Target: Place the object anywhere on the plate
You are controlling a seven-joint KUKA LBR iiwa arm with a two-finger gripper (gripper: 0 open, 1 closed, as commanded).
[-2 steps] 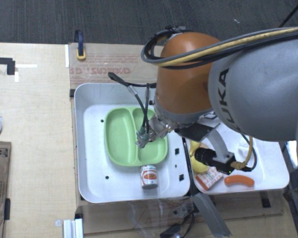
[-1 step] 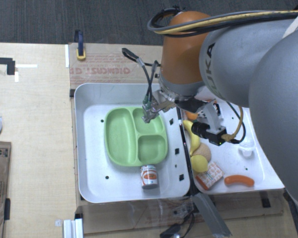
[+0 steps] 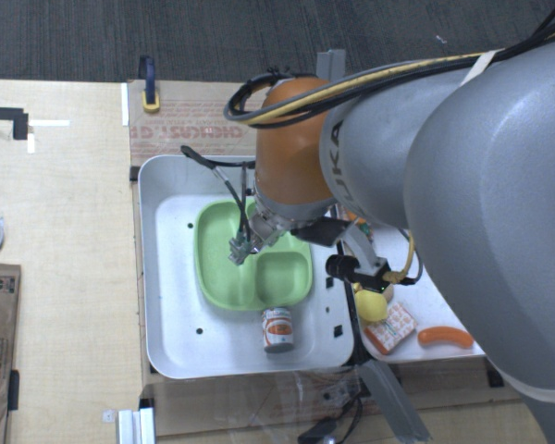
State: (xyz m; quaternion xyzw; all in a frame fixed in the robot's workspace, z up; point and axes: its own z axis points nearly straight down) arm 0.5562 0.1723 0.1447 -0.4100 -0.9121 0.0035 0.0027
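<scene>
The gripper hangs over the middle of the green plate in the left bin; it looks empty, but the view is too small to tell how it is set. A small can stands just off the plate's lower right corner, touching nothing else. Well right of the plate, in the other bin, lie a yellow fruit and a carrot.

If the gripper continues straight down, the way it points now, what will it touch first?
Most likely the green plate. The gripper hangs over the plate's middle, near its divider. The can stands outside the plate, off that line. Height above the plate is unclear.
</scene>
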